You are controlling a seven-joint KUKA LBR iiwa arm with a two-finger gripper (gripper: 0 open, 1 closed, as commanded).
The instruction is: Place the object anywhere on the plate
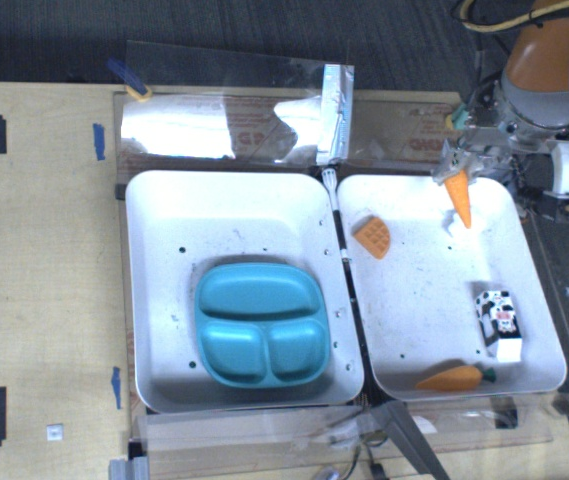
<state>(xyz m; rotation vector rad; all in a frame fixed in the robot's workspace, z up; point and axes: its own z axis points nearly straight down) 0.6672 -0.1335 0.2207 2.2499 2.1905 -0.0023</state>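
A blue three-compartment plate (261,320) lies in the left bin (164,208). My gripper (461,164) hangs over the far right part of the right bin (534,298), shut on the thick top end of an orange toy carrot (460,200) that points downward, lifted above the bin floor. Its shadow falls on the bin floor just beside it.
In the right bin lie an orange waffle-like piece (372,236) near the far left, a black-and-white cow toy (499,320) at the right and a second carrot (452,378) along the near wall. A clear panel (234,118) stands behind the left bin.
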